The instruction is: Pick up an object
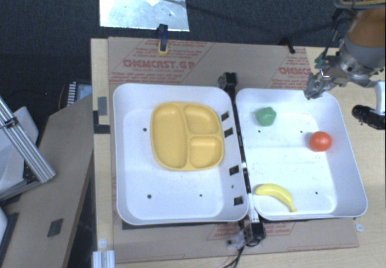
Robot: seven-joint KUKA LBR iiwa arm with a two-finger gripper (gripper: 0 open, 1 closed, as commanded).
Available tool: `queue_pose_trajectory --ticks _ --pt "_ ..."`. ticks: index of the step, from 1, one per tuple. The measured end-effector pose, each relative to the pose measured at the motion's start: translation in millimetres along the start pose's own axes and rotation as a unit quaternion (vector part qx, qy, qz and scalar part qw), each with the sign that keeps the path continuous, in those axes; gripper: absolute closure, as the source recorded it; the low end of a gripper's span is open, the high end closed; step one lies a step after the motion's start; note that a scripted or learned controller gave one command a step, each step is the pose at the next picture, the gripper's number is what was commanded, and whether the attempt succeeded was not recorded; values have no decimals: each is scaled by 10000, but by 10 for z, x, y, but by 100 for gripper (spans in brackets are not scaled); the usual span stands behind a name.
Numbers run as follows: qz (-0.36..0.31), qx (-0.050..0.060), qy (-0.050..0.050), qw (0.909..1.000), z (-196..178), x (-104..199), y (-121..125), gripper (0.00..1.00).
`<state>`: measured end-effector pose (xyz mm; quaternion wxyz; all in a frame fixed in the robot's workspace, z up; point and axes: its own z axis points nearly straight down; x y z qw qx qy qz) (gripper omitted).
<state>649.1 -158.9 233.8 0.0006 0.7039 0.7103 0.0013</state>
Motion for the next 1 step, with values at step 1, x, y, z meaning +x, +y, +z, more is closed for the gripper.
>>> queue_pose_trajectory --ticks 1 --pt "2 15 4 10000 111 467 -180 100"
